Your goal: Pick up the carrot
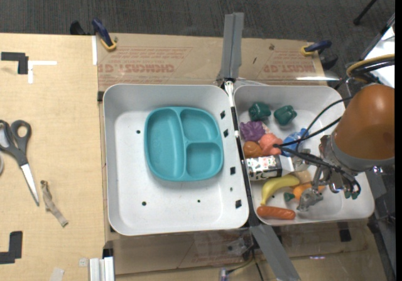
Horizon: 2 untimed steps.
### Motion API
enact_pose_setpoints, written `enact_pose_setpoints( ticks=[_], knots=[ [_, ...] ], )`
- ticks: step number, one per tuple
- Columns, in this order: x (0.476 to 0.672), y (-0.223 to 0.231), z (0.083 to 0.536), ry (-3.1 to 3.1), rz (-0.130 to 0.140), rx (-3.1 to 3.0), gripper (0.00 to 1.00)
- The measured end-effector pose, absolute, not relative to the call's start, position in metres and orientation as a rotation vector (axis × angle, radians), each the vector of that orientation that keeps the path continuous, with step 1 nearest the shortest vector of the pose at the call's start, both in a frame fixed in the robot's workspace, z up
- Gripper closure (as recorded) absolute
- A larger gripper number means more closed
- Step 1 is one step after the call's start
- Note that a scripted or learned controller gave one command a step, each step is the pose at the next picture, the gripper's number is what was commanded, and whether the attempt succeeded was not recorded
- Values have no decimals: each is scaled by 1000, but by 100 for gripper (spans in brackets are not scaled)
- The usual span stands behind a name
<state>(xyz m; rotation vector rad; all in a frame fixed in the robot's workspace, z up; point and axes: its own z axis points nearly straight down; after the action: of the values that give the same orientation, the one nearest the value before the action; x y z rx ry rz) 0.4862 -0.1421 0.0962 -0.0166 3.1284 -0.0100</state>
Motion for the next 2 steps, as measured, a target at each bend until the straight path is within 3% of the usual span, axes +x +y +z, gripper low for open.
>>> enact_pose_setpoints(
  ticks=[1,2],
  knots=[
    [600,-129,96,3129,-2,-9,0],
    [534,-157,96,3112,-7,-354,0]
  ],
)
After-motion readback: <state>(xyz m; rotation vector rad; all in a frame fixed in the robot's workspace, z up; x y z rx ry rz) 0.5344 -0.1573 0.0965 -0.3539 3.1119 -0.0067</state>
